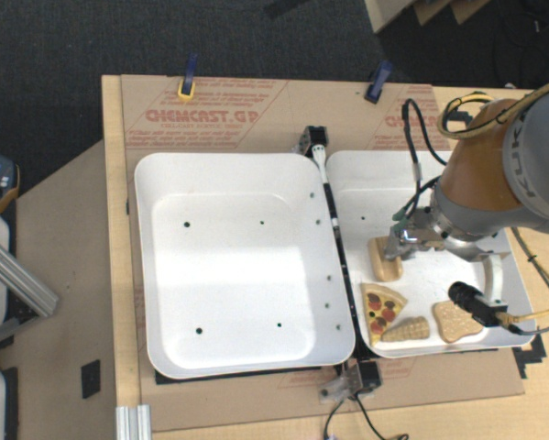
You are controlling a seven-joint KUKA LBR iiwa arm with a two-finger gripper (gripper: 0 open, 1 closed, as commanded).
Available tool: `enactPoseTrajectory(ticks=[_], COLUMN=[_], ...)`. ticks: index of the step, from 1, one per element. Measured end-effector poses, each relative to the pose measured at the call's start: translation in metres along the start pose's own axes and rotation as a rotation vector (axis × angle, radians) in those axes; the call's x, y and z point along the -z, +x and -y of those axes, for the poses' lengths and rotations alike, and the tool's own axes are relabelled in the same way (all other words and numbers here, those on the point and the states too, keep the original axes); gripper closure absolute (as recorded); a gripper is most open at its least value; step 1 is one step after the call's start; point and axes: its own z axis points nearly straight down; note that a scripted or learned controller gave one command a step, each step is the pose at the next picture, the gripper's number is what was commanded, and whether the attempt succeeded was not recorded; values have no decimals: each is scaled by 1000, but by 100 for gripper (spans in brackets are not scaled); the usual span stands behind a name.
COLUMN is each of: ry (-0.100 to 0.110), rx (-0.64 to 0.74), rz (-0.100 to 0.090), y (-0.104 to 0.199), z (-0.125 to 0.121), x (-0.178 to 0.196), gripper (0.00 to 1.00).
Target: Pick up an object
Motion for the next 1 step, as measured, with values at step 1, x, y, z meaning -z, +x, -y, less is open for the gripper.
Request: enactPoseTrajectory(ticks=[1], ry=[-6], rx=[5], rz=[0], y=[45], z=[-2], x=[80], gripper=[100])
